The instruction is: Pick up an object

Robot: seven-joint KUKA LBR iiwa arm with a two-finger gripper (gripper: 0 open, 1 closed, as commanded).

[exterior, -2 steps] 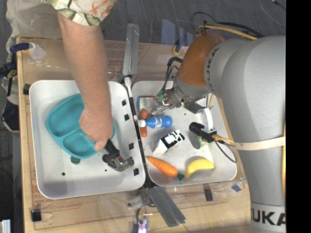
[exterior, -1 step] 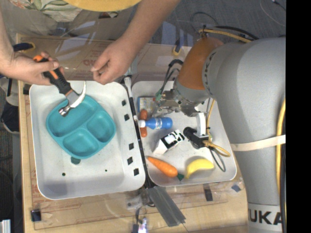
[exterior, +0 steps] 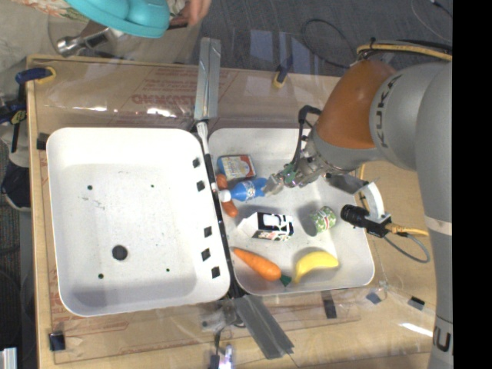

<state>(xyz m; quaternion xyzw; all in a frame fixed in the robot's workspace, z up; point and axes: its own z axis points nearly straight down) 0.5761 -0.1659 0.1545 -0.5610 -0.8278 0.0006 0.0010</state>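
camera view: arm reaches in from the right over the right bin (exterior: 350, 271). gripper (exterior: 288, 177) hangs low near the bin's middle, just beside the cap end of the blue-and-white bottle (exterior: 247, 190); whether its jaws are spread or closed cannot be told, the tip is too small and cluttered. nothing is seen between them, so no grasp is logged. candidates all lie in the right bin: bottle, small red-and-white box (exterior: 235, 165), black-and-white carton (exterior: 271, 225), green ball (exterior: 324, 220), carrot (exterior: 257, 264), banana (exterior: 315, 264). left bin (exterior: 69, 160) carries none of them. judgement: approach stage only; closing on an object and lifting it are yet to do.
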